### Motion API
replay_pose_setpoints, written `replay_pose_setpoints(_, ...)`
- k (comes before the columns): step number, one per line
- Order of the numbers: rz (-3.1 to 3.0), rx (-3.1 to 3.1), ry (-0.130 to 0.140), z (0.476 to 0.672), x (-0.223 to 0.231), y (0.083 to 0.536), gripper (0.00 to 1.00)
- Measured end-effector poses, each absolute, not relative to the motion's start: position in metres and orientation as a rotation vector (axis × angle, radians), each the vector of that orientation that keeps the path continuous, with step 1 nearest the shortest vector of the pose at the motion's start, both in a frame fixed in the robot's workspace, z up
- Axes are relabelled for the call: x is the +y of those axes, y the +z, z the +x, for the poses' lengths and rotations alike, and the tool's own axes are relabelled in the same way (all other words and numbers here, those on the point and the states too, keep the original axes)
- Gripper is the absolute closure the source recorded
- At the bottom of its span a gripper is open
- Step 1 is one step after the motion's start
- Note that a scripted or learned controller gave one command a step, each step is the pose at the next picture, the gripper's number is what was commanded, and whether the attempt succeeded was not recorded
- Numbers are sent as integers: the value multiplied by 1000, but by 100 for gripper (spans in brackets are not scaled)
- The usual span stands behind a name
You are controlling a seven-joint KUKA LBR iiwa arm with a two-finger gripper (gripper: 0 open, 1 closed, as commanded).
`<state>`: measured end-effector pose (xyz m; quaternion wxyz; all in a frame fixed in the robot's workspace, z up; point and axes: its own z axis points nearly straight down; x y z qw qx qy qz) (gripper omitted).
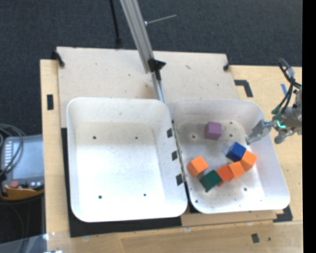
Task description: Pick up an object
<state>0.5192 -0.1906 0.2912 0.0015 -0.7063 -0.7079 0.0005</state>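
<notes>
Look at the right edge of the right bin (274, 194): your jaws (267, 132) sit over its right rim, and you cannot tell from here whether they are apart or together. Nothing shows between them. The nearest piece, the blue cube (235, 151), lies just left of and nearer than the jaws, touching an orange cube (248, 159). Beside that run another orange cube (236, 169), an orange-red cube (224, 173) and a green cube (210, 180). A separate orange cube (198, 165) sits further left, and a purple cube (213, 130) lies farther back. The left bin (73, 141) adjoins it on the surface (50, 83).
</notes>
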Motion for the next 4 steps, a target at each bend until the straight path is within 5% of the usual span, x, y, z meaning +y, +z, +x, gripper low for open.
replay_pose_setpoints(1, -2220, -2224, -2, 520, -190, 293, 0)
replay_pose_setpoints(3, -2221, -2217, 6, 516, -186, 170, 0)
replay_pose_setpoints(4, -2233, -2237, -15, 520, -195, 133, 0)
